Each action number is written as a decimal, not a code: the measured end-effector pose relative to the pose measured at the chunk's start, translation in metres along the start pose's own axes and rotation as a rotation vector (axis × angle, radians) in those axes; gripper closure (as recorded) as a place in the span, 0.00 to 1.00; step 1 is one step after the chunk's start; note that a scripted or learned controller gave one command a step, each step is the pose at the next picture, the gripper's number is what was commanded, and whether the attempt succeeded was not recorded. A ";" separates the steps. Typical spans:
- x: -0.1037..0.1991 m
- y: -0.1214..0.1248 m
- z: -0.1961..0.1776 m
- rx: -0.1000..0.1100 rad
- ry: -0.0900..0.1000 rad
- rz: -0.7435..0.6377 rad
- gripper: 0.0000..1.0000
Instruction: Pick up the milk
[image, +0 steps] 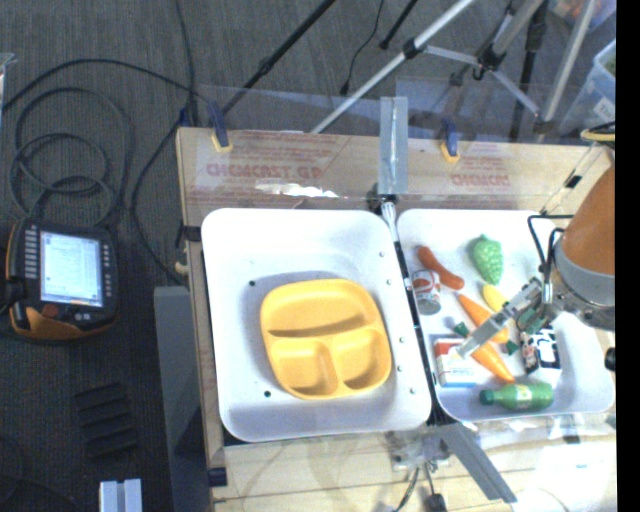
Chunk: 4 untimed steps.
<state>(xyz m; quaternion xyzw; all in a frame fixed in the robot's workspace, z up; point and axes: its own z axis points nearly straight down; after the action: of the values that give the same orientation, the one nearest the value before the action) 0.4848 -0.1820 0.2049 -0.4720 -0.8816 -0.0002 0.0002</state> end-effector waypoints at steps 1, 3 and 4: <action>-0.034 -0.023 0.009 0.000 0.000 0.099 0.00; -0.051 0.001 0.091 -0.013 -0.017 0.031 1.00; -0.051 0.001 0.091 -0.013 -0.017 0.031 0.00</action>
<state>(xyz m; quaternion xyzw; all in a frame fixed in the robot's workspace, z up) 0.5137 -0.2243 0.1140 -0.4856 -0.8741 -0.0018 -0.0104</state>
